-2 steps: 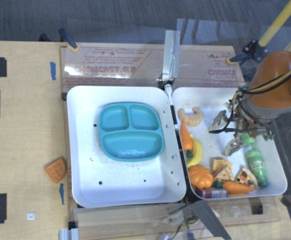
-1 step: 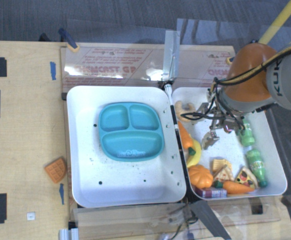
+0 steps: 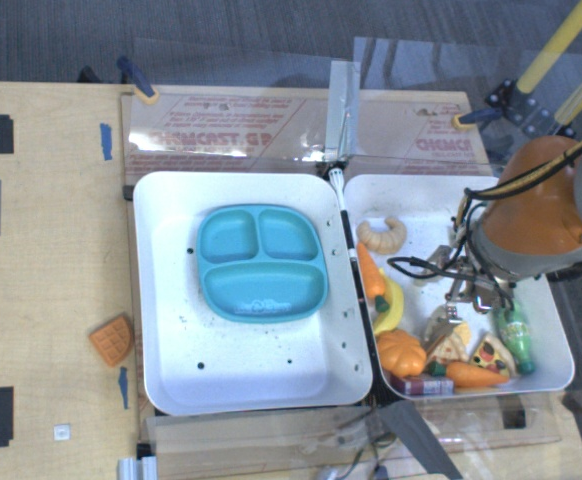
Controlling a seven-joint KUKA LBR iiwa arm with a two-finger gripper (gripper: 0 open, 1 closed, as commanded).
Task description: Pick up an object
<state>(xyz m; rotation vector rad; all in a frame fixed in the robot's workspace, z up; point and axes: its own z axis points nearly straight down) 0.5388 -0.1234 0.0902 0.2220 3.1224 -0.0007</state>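
Observation:
The right bin (image 3: 426, 200) holds several toy foods. A beige croissant (image 3: 383, 234) lies at the back left, with an orange carrot (image 3: 371, 272) and a yellow banana (image 3: 390, 307) below it. An orange pumpkin (image 3: 401, 352) sits at the front left. Near the front lie a cheese wedge (image 3: 452, 344), a pizza slice (image 3: 492, 353), another carrot (image 3: 476, 375) and a green bottle (image 3: 516, 334). My gripper (image 3: 461, 303) hangs low over the middle of this bin, just above the cheese wedge and left of the bottle. Cables and the wrist hide its tip.
The left bin (image 3: 161, 268) holds a blue divided plate (image 3: 262, 263). An orange waffle-like toy (image 3: 112, 339) lies on the bench left of that bin. The arm's orange band (image 3: 536, 208) looms over the right bin's far right side. A metal post (image 3: 343, 118) stands behind the bins.

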